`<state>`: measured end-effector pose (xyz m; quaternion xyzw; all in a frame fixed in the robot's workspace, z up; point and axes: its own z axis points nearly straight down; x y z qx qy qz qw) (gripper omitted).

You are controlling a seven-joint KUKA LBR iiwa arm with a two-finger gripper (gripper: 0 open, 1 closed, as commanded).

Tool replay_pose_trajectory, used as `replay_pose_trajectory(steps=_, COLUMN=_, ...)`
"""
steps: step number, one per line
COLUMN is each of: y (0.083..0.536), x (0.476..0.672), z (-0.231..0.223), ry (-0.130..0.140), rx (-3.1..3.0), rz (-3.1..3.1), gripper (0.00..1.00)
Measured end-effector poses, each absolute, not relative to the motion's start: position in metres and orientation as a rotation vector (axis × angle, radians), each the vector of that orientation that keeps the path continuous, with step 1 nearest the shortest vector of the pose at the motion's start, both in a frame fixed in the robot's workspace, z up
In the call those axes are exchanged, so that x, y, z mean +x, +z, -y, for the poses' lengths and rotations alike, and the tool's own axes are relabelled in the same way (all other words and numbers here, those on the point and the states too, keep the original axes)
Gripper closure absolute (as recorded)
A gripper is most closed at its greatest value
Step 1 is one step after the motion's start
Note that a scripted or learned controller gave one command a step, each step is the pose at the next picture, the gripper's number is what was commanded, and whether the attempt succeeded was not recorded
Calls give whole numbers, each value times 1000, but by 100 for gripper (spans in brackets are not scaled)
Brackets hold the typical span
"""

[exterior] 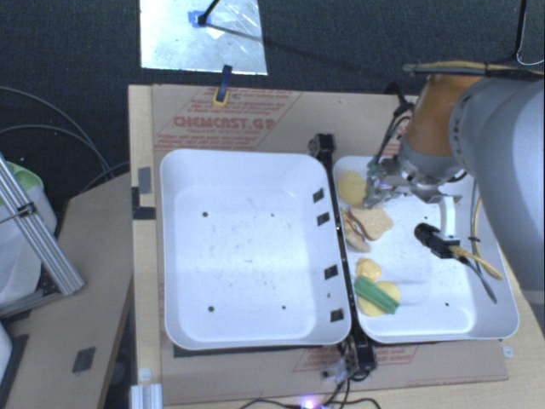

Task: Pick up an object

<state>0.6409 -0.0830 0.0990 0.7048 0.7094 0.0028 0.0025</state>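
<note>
My gripper (pixel 373 196) is lowered into the right bin (pixel 443 318), near its back left corner. Its tip sits just right of a pale yellow piece (pixel 350 186) and right above a tan, sandwich-like piece (pixel 371 223). I see nothing lifted off the bin floor. Further forward lie a small yellow piece (pixel 368 267) and a green piece (pixel 370 296) resting against another yellow piece (pixel 388 294).
The left bin (pixel 247 164) stands beside the right one, with a black divider with clips (pixel 334 228) between them. The grey arm (pixel 502 143) covers the right bin's back right part. A metal sheet (pixel 203 24) lies on the dark floor behind the bench.
</note>
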Motion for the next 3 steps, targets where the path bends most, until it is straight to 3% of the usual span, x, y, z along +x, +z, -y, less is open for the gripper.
replay_pose_trajectory(steps=1, y=190, x=593, z=9, ry=13, rx=2207, rz=-2232, gripper=100)
replay_pose_trajectory(steps=2, y=185, x=593, z=14, ry=3, rx=2217, rz=-2225, gripper=0)
replay_pose_trajectory(steps=3, y=184, x=528, z=30, ry=-3, rx=2225, rz=-2222, gripper=0)
